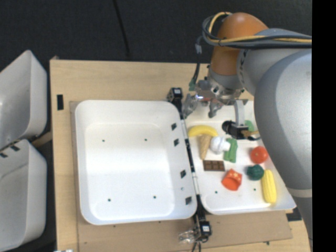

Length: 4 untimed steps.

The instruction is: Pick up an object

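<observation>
On the tabletop, left to right:
Tabletop [126, 70]: light wood surface carrying two shallow white bins side by side
Left bin [84, 140]: white, rounded corners, small dark marks on its floor
Right bin [231, 206]: white, touching the left bin along the shared edge; holds all the objects
Banana [202, 131]: yellow, curved, near the shared edge, in the bin's upper part
Cone [205, 146]: pale tan, just below the banana, beside a white ball [217, 144]
Chocolate bar [213, 166]: brown, flat, below the cone
Green block [231, 150]: upright, just right of the white ball
Red-orange piece [232, 179]: right of the chocolate bar
Tomato [258, 154]: red, round, above a dark green item [255, 172]
Corn [269, 186]: yellow, near the right rim
Tool [202, 105]: over the right bin's upper left corner, above the banana; fingers spread apart, nothing between them
</observation>
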Available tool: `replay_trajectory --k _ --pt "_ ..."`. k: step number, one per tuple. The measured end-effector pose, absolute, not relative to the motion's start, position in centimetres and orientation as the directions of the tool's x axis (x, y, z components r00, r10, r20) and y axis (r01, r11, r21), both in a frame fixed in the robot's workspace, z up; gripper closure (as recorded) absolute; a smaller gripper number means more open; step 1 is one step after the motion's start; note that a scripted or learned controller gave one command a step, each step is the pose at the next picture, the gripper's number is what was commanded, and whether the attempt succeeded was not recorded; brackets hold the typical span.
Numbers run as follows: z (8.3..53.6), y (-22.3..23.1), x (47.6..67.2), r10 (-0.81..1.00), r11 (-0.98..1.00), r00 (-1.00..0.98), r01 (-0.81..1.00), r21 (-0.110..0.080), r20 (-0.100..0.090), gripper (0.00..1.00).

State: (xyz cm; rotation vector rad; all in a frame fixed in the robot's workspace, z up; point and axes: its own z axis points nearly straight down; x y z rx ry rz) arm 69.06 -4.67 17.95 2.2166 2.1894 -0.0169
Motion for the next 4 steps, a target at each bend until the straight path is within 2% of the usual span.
replay_trajectory --k 1,2,3,4 --pt "18.0 -4.7 69.1 1.0 -0.013 0.013 1.0 0.01 -0.025 0.0" --pt "17.8 -2.8 69.0 1.0 -0.001 0.001 1.0 0.003 -0.002 0.0" --pt "19.8 4.6 69.1 1.0 0.0 0.0 1.0 0.007 0.008 0.0" --pt "34.4 3.8 69.2 1.0 0.004 -0.004 1.0 0.019 0.0 0.0"
